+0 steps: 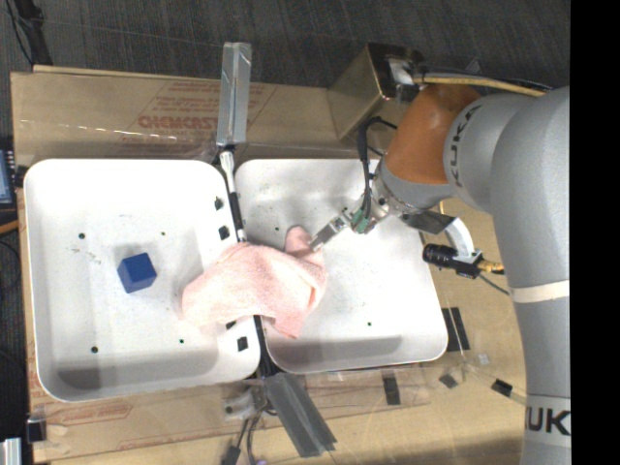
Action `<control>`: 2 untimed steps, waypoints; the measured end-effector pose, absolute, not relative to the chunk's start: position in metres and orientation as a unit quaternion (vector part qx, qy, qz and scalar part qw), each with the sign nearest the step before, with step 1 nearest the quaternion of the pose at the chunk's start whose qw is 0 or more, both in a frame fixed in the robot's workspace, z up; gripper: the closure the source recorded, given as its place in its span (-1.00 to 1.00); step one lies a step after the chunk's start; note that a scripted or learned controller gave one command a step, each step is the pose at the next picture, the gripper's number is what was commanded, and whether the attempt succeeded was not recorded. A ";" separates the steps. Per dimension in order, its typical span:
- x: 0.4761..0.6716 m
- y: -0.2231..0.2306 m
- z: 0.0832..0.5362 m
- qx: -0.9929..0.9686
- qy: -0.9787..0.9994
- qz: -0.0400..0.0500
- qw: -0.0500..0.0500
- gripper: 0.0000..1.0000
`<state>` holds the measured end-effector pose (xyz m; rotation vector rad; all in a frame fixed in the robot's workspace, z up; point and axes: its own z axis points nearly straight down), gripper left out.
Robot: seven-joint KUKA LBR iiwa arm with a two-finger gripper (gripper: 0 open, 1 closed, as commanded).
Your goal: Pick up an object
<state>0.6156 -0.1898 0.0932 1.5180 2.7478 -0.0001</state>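
Camera view: two white bins sit side by side, the left bin (58, 289) and the right bin (407, 308). A pink cloth (257, 284) lies draped over the wall between them, part in each bin, so it hangs rather than lies flat; that bunching gives raised folds to pinch. A small blue cube (137, 271) rests on the left bin's floor, well apart from the arm. The arm (484, 163) reaches in from the right and tilts down across the right bin, which brings the gripper (318, 236) to the cloth's upper right corner. There a peak of pink fabric stands up at the tip, and the fingers look closed narrowly on that fold, with cloth between them. I judge the cloth to be the object chosen, gripped by one corner but with its bulk resting on the bin wall, not yet lifted clear
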 end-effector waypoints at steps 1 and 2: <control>0.611 -0.154 0.105 0.424 0.906 0.000 -0.002 -1.00; 0.619 -0.105 0.093 0.393 0.919 0.000 -0.002 -1.00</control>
